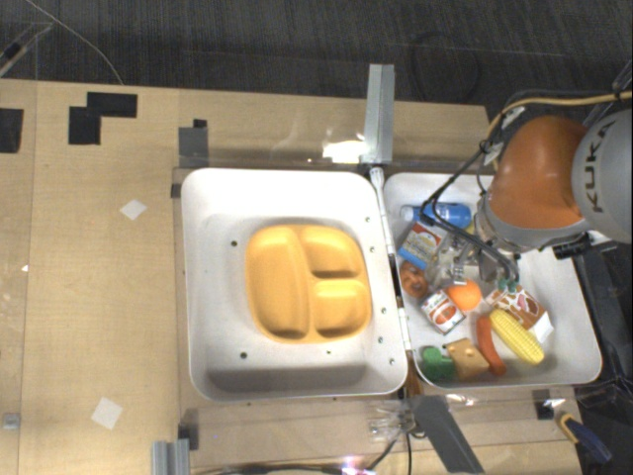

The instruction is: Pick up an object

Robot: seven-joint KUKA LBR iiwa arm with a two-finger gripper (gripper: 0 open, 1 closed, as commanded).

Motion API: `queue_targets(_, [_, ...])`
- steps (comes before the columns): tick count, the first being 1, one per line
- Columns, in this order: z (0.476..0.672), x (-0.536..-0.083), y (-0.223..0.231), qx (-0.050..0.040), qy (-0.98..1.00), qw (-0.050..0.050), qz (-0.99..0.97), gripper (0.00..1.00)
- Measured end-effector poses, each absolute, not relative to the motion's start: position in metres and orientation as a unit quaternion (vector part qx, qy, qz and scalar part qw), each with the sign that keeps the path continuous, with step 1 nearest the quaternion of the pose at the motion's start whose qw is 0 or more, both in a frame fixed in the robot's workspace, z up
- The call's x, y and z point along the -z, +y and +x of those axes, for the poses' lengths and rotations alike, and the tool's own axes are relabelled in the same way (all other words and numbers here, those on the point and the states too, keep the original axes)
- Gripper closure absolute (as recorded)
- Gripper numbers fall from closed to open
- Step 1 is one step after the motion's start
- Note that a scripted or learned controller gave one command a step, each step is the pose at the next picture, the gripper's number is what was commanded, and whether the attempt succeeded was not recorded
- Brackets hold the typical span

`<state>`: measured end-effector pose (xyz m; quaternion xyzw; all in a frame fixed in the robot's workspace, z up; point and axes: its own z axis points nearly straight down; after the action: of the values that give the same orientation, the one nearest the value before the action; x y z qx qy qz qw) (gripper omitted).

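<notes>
The right bin (584,359) holds a heap of toy food: a blue bottle (442,214), a small carton (420,243), a red-and-white can (442,311), an orange ball (464,296), a yellow corn cob (517,336), a red sausage (490,345), a green piece (436,364) and a brown block (466,358). My gripper (473,265) hangs low over the middle of the heap, just above the orange ball, beneath the arm's orange band (535,171). No object is visibly between its fingers.
The left bin (203,295) carries a yellow divided tray (307,280). A metal post (380,117) stands at the back between the bins. Wooden bench top stretches to the left. Cables run along the arm at the right.
</notes>
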<state>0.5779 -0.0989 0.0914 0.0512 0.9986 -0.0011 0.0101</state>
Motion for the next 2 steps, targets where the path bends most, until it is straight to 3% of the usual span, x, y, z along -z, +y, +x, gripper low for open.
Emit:
queue_targets(1, [0.531,-0.092,-0.119,-0.0015,0.973,0.011,0.231,1.00])
queue_targets(2, [0.571,-0.110,-0.179,0.0004,0.970,0.006,0.244,1.00])
